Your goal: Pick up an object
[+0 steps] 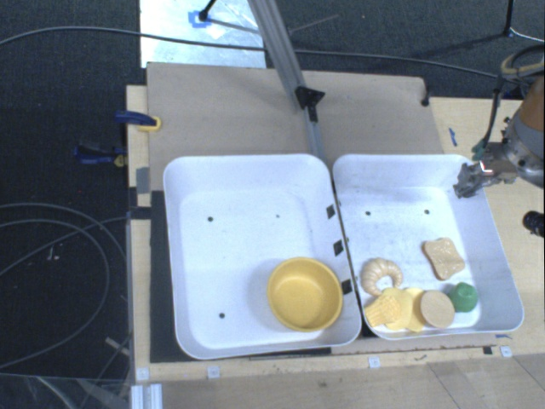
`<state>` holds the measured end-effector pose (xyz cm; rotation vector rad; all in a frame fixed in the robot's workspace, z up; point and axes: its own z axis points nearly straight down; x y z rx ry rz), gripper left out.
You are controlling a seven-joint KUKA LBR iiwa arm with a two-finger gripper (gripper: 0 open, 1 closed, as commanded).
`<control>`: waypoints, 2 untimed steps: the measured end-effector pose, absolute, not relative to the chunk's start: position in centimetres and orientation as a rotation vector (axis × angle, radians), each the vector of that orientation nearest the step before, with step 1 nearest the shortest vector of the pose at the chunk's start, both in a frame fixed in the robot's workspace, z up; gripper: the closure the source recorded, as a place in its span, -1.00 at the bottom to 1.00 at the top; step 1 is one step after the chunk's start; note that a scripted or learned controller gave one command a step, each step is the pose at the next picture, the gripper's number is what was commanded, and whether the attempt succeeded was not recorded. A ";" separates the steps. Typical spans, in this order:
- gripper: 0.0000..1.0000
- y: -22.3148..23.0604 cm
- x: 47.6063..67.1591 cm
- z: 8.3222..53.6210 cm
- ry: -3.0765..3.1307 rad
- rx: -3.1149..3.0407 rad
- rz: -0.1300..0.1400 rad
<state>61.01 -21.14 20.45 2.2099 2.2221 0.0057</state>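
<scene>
Pincer (pixel 467 183) state: we cannot tell. It hovers at the right bin's (pixel 400 170) far rim; croissant (pixel 381 273), cracker (pixel 443 257) and green piece (pixel 464 296) crowd the near corner, so we risk snagging neighbours.

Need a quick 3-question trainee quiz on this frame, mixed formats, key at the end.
1. True or false: the yellow bowl sits in the right bin.
2. Multiple choice: where is the tool? A) over the left bin's centre B) at the right bin's far right rim C) touching the green object
3. Fill in: the croissant-shaped piece lies near the ____ between the two bins.

Key: 1 false, it is in the left bin. 2 B. 3 divider.
</scene>
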 end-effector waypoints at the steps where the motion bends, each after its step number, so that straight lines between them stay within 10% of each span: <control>1: 1.00 -16.6 60.3 20.4 2.231 2.211 0.002; 2: 1.00 -10.8 60.7 21.9 2.233 2.208 0.006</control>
